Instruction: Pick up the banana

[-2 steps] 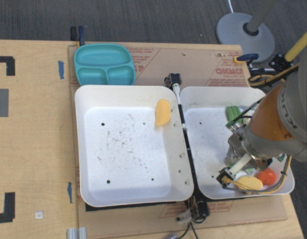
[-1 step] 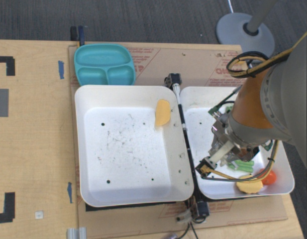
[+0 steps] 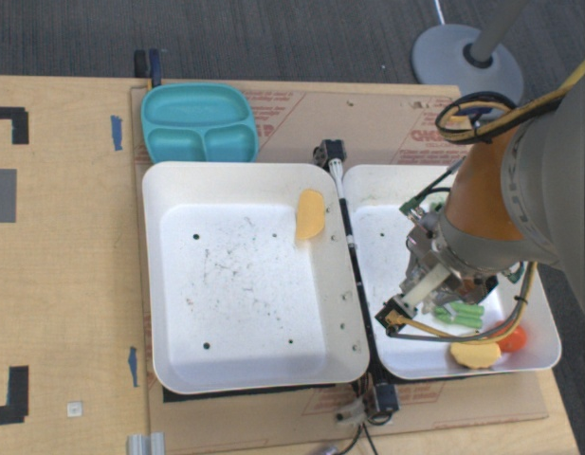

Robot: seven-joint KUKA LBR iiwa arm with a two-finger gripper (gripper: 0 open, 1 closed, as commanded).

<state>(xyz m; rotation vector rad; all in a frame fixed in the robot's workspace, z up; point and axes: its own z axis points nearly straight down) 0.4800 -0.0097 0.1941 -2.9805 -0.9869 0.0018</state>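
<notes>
The gripper (image 3: 442, 271) hangs low in the right bin (image 3: 382, 230), open or closed cannot be told, while what looks like the banana (image 3: 475, 354) lies unlifted at its 5 o'clock by the front wall, so the pick is not yet done.

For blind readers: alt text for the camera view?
The arm reaches into the right bin over a green stick, yellow lump and orange piece. The left bin holds a yellow piece by its right wall; a teal tray sits behind.
</notes>
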